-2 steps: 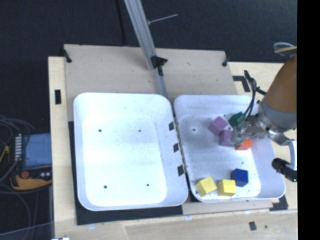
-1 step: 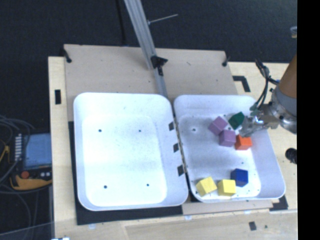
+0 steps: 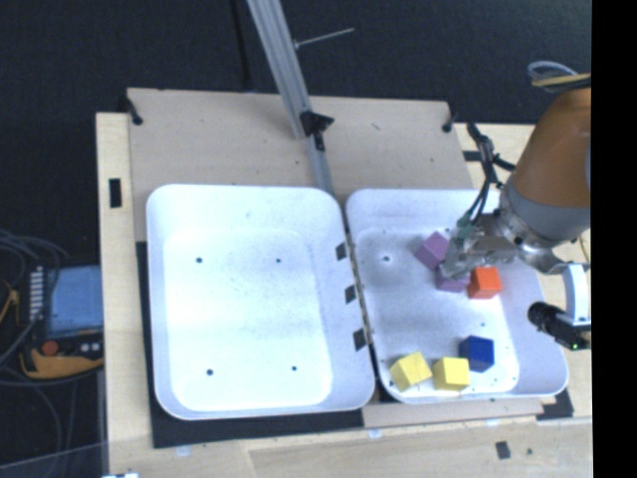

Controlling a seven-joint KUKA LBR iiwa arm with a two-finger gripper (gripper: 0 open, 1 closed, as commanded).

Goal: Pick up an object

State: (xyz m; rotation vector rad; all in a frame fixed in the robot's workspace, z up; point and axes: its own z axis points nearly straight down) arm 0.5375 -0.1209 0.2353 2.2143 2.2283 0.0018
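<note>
Right bin [image 3: 398,217]: gripper [image 3: 460,263] over purple block [image 3: 434,250], orange block [image 3: 485,283] beside

A: the bench [image 3: 114,267] — pale wood — what sits on it?
B: two white bins side by side, left bin [image 3: 249,302], right bin [image 3: 398,227], touching at the middle.

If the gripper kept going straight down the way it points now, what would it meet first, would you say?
Most likely the purple block beneath the gripper, in the right white bin; the small orange cube lies just beside. Depth is hard to judge.
</note>
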